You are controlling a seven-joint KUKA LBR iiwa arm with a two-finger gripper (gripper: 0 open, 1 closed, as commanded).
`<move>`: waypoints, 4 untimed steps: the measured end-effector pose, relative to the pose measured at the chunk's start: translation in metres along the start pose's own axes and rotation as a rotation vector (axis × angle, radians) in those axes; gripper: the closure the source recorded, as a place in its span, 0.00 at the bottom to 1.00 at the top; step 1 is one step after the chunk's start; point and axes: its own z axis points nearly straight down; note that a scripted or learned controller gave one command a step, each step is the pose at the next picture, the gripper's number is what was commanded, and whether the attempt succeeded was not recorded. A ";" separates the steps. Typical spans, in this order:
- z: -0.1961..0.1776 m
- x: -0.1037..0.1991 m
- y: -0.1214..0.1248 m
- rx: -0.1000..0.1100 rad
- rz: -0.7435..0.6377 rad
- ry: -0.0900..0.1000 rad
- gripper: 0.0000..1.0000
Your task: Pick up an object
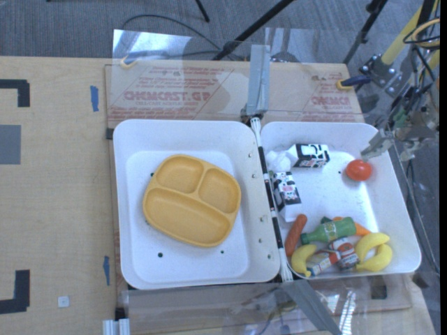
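Note:
The right bin (328, 194) holds the loose objects. A red tomato (358, 169) lies near its far right side. A black-and-white carton (311, 155) and a white lump (279, 160) lie at the back, with a second small carton (287, 189) in front of them. At the front sit an orange-red sausage shape (295, 233), a green bottle (327, 231), a red-and-white bottle (335, 256) and yellow bananas (376, 254). My gripper (378, 145) hangs over the bin's far right rim, just up and right of the tomato, amid cables and holding nothing that I can see.
The left bin (133, 187) carries a yellow divided plate (192, 199). A grey divider post (258, 82) and a clear sheet (181, 89) stand behind the bins. Cables and tripod legs (412, 68) crowd the far right.

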 end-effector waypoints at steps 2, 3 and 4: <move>0.086 0.014 0.085 0.000 -0.117 -0.001 0.00; 0.121 0.045 0.073 -0.030 -0.091 -0.010 0.00; 0.126 0.054 0.039 -0.052 -0.052 -0.012 0.00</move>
